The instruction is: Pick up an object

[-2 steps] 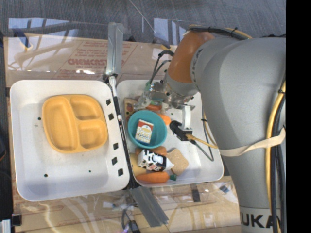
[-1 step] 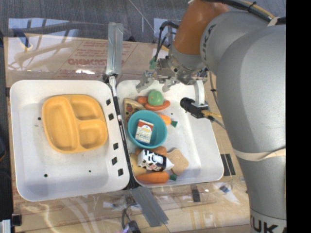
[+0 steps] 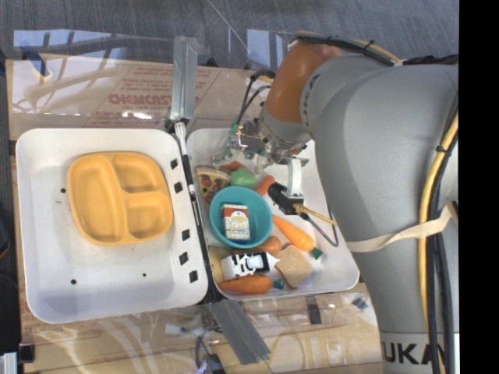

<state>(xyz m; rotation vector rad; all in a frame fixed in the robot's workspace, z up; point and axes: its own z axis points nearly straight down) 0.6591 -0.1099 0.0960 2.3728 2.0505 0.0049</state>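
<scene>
The right bin (image 3: 337, 262) holds a heap of toy food. A teal bowl (image 3: 261, 228) with a small orange and white box (image 3: 236, 221) in it sits mid-bin. Around it lie an orange carrot (image 3: 295, 234), a green round piece (image 3: 242, 178), a pizza slice (image 3: 209, 183), a brown bread piece (image 3: 294, 268), a black and white carton (image 3: 246, 264) and a long orange piece (image 3: 246, 285). My gripper (image 3: 269, 170) hangs low over the far end of this bin, just above the green piece and the bowl's far rim. The arm's wrist hides the bin's far right corner.
The left bin (image 3: 47, 287) carries a yellow divided tray (image 3: 118, 195). A grey divider with black clips (image 3: 185, 201) runs between the bins. The big grey arm body (image 3: 390, 170) covers the bench's right side. A clear panel edge (image 3: 183, 76) stands behind the bins.
</scene>
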